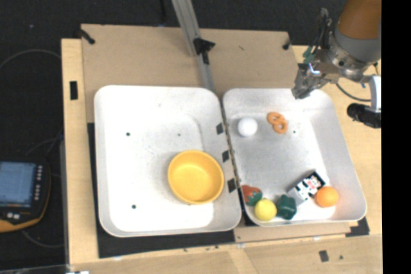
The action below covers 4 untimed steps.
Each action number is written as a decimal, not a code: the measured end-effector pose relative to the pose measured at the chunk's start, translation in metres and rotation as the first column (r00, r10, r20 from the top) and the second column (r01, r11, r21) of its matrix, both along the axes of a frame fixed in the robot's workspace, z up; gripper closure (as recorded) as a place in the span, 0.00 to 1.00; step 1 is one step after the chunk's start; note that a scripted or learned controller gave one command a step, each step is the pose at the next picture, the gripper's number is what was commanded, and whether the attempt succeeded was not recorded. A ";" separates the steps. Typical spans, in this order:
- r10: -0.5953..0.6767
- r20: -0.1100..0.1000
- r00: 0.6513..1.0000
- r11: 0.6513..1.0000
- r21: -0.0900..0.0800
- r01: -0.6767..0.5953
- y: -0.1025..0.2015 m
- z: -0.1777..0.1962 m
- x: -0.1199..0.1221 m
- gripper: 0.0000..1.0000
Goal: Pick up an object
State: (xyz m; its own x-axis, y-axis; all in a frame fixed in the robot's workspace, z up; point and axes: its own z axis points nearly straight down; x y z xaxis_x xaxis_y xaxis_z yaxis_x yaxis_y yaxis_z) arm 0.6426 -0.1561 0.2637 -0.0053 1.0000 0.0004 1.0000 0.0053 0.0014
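Observation:
My gripper (303, 90) hangs over the far right corner of the right bin (292, 157), above the rim, with nothing seen between its fingers. A small orange pretzel-shaped piece (277, 122) lies a little below and left of it. A white ball (247, 127) rests near the bin's left wall. Along the near edge lie a red and green piece (251, 192), a yellow ball (265, 209), a dark green block (286, 206), a black and white box (307, 186) and an orange ball (327, 197).
The left bin (141, 131) holds a yellow bowl (195, 176) near its right wall. A slanted metal pole (186, 16) runs from the top down to the gap between the bins. A handheld pendant (19, 192) lies at far left.

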 end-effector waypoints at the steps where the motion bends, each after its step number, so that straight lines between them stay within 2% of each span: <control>1: 0.001 0.000 1.000 1.000 0.001 -0.001 0.053 0.006 -0.019 1.00; 2: 0.000 -0.001 1.000 1.000 0.000 0.000 0.101 -0.009 -0.032 1.00; 3: 0.002 0.000 1.000 1.000 0.002 -0.002 0.151 -0.002 -0.049 1.00; 4: 0.001 -0.002 1.000 1.000 0.001 -0.001 0.196 -0.015 -0.057 1.00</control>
State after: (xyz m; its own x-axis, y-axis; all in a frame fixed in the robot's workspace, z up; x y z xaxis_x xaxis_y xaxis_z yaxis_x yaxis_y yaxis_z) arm 0.5857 0.0400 0.2488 -0.0060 1.0000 0.0009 1.0000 0.0060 -0.0002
